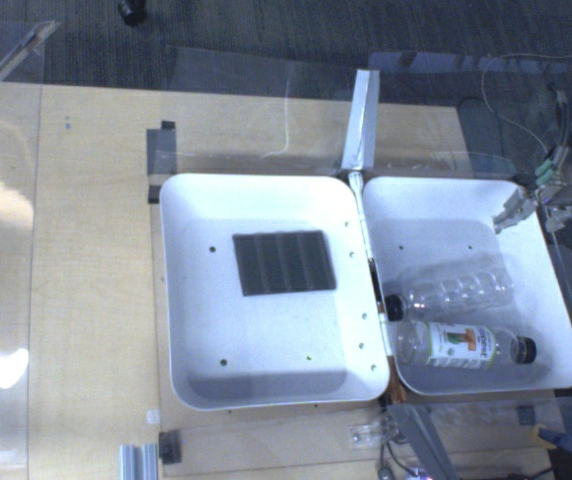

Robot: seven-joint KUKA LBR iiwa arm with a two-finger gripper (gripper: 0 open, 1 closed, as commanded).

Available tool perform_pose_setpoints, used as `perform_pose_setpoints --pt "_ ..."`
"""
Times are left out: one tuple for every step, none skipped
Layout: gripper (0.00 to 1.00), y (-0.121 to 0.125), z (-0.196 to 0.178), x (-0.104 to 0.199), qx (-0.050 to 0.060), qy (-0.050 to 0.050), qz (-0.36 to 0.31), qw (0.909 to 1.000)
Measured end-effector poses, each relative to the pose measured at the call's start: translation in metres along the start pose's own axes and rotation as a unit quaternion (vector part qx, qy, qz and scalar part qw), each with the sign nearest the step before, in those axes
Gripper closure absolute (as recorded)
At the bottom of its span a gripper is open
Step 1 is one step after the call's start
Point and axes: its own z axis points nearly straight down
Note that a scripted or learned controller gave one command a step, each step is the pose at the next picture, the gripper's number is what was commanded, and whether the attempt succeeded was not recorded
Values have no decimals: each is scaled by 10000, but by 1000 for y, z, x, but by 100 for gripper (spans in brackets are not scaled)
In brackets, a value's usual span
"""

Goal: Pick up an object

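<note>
The pincer (519, 211) hangs at the right edge of the frame; whether it is clenched, I cannot tell. The two clear plastic bottles (463, 346) lie below it, well apart, in the right white bin (566, 313).

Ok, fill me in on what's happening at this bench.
A robot arm is set to pick up an object. Its gripper is at the far right corner of the right bin, holding nothing. Two clear bottles lie at that bin's near side: a labelled bottle and a plain bottle. A dark ridged pad lies in the left bin.
</note>
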Motion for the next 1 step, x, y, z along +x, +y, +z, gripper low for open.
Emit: perform_pose_setpoints --pt "0 -51 151 -3 -31 -7 -333 9994"
